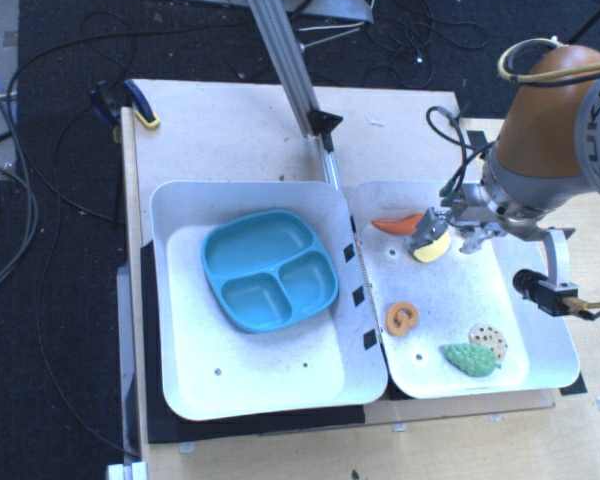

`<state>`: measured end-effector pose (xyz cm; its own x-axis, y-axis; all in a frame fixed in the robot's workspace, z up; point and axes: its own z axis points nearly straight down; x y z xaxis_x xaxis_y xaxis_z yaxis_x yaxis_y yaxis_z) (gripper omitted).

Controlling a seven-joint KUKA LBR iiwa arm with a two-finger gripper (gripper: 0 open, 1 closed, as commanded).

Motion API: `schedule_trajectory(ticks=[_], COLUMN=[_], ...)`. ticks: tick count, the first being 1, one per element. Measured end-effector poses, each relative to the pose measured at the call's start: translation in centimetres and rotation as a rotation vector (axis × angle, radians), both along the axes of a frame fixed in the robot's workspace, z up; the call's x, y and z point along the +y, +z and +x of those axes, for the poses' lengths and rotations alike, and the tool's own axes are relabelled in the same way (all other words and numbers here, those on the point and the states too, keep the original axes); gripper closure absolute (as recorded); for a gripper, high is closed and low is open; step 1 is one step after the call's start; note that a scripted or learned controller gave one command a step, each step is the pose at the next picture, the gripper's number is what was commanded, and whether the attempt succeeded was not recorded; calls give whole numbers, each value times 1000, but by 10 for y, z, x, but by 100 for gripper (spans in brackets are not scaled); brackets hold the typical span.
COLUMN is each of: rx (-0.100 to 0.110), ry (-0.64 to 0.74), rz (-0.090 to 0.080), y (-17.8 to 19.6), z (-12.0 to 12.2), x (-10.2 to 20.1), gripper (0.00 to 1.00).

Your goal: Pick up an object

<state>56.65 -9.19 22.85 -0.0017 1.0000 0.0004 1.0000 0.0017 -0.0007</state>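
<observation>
In the right bin (pixel 525 313) lie several small objects. A yellow piece (pixel 431 250) sits near the bin's back left, with an orange carrot (pixel 396 224) just to its left. My gripper (pixel 436 231) hangs directly over the yellow piece, touching or nearly touching its top. The arm's grey wrist and orange band rise to the right of it. Nearer the front are an orange pretzel (pixel 402 318), a speckled cookie (pixel 488 338) and a green leafy piece (pixel 469 359).
The left bin (pixel 180 368) holds a blue divided plate (pixel 270 270). A slanted metal pole (pixel 292 63) runs down to the bins' back edge. Black clips sit along the wall between the bins. Cables hang beside the wrist.
</observation>
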Motion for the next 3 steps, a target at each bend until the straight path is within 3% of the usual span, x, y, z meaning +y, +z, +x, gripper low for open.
schedule_trajectory(ticks=[2, 3], rx=[6, -2], ry=[-3, -3], rz=[0, -1], y=[-123, -135], z=[-13, -12], x=[-3, -3], gripper=[0, 0])
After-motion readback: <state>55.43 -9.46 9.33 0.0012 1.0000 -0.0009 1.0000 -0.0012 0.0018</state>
